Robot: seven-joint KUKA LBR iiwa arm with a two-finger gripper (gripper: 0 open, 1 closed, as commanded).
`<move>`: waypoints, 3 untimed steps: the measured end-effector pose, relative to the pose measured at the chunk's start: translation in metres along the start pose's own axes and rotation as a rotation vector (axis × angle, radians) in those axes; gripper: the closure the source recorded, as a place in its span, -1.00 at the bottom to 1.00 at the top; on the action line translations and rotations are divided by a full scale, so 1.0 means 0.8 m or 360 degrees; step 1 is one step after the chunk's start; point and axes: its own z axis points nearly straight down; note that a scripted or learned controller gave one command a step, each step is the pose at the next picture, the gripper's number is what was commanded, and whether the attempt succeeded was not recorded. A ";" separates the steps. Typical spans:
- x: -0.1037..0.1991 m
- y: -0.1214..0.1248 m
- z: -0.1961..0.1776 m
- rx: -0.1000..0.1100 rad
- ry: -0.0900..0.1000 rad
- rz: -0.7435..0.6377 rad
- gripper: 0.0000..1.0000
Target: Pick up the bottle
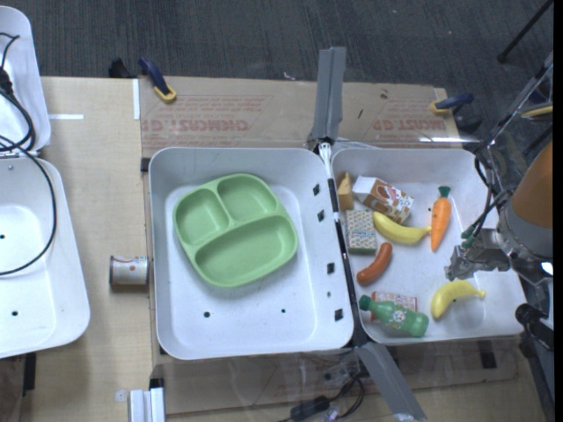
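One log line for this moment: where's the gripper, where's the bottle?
gripper: above right bin, by yellow banana | green plastic bottle: lying at bin's front edge, not held | pick: not yet done

Two bins side by side on bench (97, 112), divided plate (236, 229) in left bin (167, 262), right bin (457, 158) holds bottle (395, 316) at near edge, banana (456, 296) right of it, carrot (440, 218) behind, hand (466, 262) just above banana
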 end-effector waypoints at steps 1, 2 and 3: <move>-0.060 0.004 0.078 -0.0010 -0.0001 -0.0284 1.00; -0.060 0.152 -0.013 -0.0012 -0.0004 0.0311 1.00; -0.035 0.139 -0.166 -0.0009 -0.0005 0.0496 1.00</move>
